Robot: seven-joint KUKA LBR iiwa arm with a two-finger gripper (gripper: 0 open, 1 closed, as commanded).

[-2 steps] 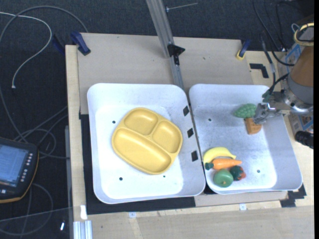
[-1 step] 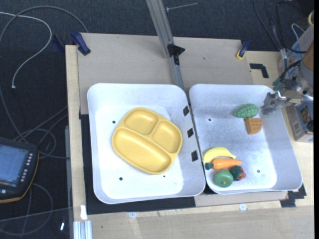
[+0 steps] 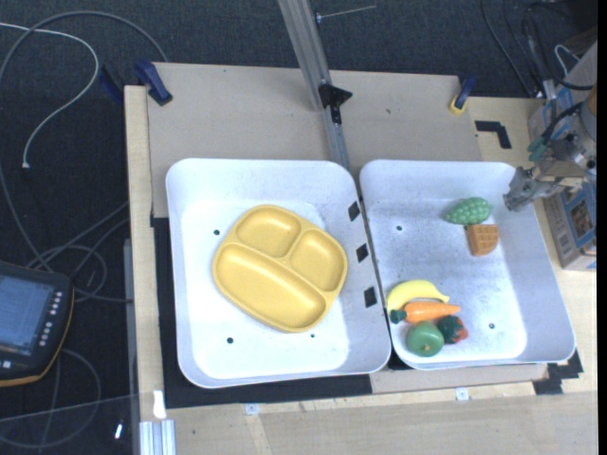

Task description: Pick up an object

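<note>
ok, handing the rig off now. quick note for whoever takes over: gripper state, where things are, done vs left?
Gripper: at the right bin's upper right rim, nothing seen in it.
Right bin: green bumpy toy and orange waffle-like piece near the top; banana, carrot, green apple and a small red and green item clustered at the lower left corner.
Left bin: yellow divided plate.
Done: no pick yet.
Left: grasp and lift any one object.
</note>
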